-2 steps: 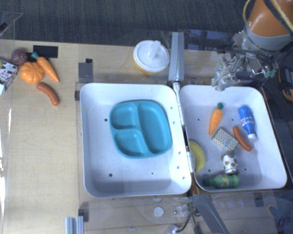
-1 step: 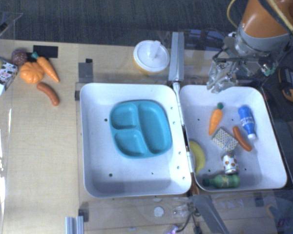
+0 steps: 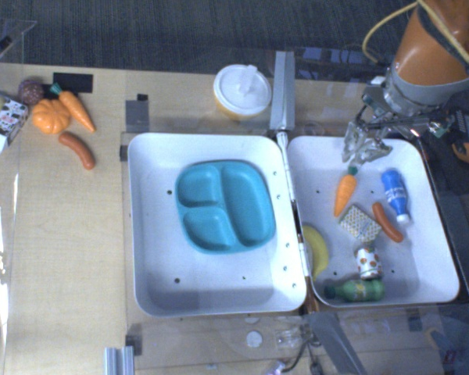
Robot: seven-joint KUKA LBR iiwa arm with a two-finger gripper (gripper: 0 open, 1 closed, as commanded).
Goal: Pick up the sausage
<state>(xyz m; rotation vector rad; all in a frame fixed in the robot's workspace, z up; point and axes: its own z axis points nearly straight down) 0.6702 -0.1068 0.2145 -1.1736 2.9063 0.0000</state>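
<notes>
One sausage [image 3: 388,222] lies below your gripper [image 3: 363,151], a little to its right and apart from it; you see it orange-red, short and slanted. Whether the gripper is apart or together, you cannot tell.

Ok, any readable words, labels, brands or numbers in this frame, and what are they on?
None can be read.
Blue bottle in the right bin: white label band, print too blurred.
Black-and-white carton at the bench's far left: a pattern, no legible letters.
Small white cup with red marks: too small to tell.
</notes>
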